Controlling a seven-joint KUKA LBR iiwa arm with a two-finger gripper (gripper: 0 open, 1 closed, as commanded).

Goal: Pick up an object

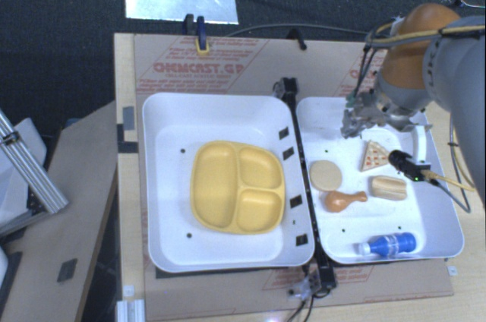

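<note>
Here, my gripper hangs low over the far left part of the right bin, and nothing shows between its tips; from this slant I cannot tell whether it is wide or narrow. Just near and right of it lies a tan triangular piece with a pattern of holes, close by but apart from me. Left of that piece, nearer the bin's middle wall, sits a round pale disc. Right of the disc lies a small beige block, and between them, a little nearer, an orange-brown drumstick lies with its thin end pointing right. Well apart, by the near rim of the same bin, a blue bottle lies on its side with its white cap to the left. Across the dividing edge, the left bin holds a yellow divided plate, flat at its middle. Both bins rest side by side on the bench.
</note>
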